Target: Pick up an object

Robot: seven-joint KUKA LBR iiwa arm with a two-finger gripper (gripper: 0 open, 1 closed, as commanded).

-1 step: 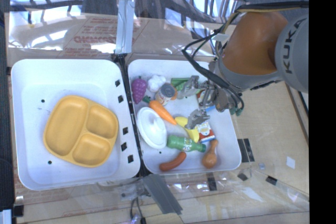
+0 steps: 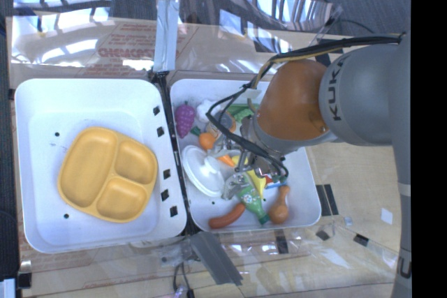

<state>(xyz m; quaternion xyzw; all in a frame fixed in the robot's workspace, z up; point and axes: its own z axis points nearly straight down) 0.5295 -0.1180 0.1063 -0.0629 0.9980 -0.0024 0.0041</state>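
Observation:
The right bin point(image 2: 307, 171) holds a heap of toy food: a purple grape bunch point(image 2: 184, 118), an orange piece point(image 2: 207, 141), a white lid-like dish point(image 2: 201, 171), a red sausage point(image 2: 227, 218), a brown drumstick point(image 2: 280, 204) and a green-yellow packet point(image 2: 253, 200). My gripper point(image 2: 241, 171) is down in the middle of this heap, beside the white dish and above the packet. The orange wrist band point(image 2: 293, 105) and grey arm point(image 2: 367, 94) cover the bin's far right part. Cables hide the fingers.
The left bin point(image 2: 42, 108) carries a yellow divided tray point(image 2: 107, 173). A taped cardboard sheet point(image 2: 126, 45) lies behind both bins. A black clip divider point(image 2: 167, 143) runs between the bins.

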